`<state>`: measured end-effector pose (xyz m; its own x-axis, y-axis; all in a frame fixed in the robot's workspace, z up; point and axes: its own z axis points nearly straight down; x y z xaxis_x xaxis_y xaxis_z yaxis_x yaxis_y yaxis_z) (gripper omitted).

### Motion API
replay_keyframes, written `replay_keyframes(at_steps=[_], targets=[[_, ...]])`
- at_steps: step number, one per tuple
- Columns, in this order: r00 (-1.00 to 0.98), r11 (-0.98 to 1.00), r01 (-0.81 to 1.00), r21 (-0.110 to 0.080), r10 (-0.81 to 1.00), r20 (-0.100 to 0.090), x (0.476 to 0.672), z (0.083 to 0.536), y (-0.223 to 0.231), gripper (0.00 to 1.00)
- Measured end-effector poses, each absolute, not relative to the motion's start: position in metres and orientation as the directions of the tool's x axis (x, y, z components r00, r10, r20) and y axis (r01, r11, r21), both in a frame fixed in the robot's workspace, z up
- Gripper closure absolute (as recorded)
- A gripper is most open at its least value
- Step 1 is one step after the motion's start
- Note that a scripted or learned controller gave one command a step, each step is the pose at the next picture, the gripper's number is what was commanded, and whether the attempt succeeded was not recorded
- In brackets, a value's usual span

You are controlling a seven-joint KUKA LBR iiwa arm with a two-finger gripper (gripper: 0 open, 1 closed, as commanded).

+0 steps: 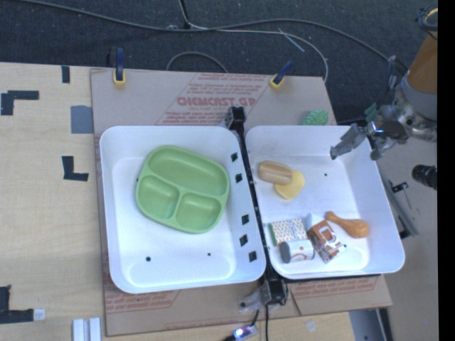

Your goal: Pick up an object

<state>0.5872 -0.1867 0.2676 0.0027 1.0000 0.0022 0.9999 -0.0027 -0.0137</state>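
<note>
The end effector (353, 142) hangs over the right bin's (370, 190) upper right edge, fingers spread apart, gripping nothing; a bread roll (274, 171) lies well apart from it.

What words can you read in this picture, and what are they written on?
"CHEMCAST GP": red print on the brown board under the bins, behind the left bin.
More red print along the board's front edge: too small to read.
Small patterned packets in the right bin: print too blurred to read.
</note>
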Motion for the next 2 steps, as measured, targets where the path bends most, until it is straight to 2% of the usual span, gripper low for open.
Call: replay_keyframes(at_steps=[1, 2], targets=[[-0.001, 0.001, 1.0, -0.002, 1.0, 0.0, 0.589, 0.275, -0.186, 0.0], [-0.001, 0.001, 1.0, -0.005, 1.0, 0.0, 0.592, 0.231, -0.186, 0.0]])
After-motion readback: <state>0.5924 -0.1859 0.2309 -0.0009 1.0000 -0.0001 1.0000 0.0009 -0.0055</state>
